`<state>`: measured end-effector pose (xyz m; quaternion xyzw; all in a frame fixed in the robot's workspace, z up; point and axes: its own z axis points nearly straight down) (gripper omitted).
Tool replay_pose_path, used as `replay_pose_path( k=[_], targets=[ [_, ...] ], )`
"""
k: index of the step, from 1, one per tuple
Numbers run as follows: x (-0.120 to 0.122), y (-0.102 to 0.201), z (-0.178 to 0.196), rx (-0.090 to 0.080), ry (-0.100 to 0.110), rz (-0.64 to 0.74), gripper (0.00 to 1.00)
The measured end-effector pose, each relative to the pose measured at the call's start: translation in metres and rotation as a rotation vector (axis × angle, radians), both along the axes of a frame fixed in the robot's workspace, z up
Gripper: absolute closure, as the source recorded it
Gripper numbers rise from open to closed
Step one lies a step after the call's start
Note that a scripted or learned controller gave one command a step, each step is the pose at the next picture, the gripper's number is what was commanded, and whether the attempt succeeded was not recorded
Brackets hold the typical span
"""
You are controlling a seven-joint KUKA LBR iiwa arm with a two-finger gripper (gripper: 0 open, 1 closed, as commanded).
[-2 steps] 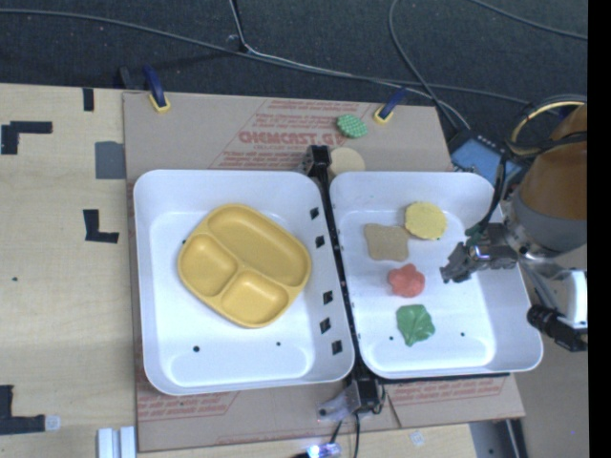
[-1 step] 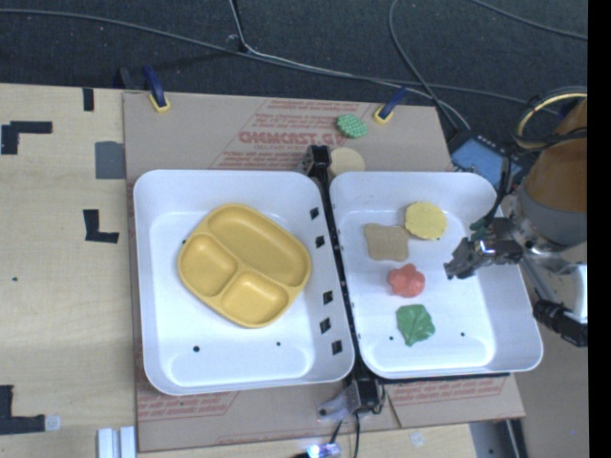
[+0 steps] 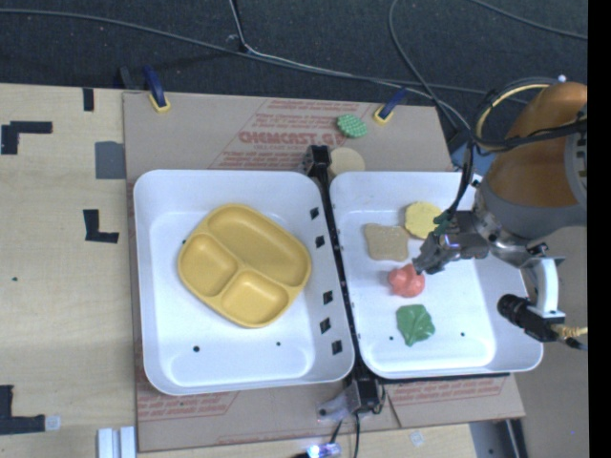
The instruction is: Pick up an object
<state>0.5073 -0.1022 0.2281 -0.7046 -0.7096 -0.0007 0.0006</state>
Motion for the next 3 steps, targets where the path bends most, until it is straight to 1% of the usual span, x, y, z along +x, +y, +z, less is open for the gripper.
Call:
replay_pose_path(
  k=[1,2,3],
  targets=[
    [-0.007,0.057,0.008,0.0,0.002,0.0,1.0],
    [-0.006,0.109,0.012,-0.001,0.001,0.0,1.0],
    [-0.007,0.165,-0.004,-0.001,0.004,0.0,1.0]
  ],
)
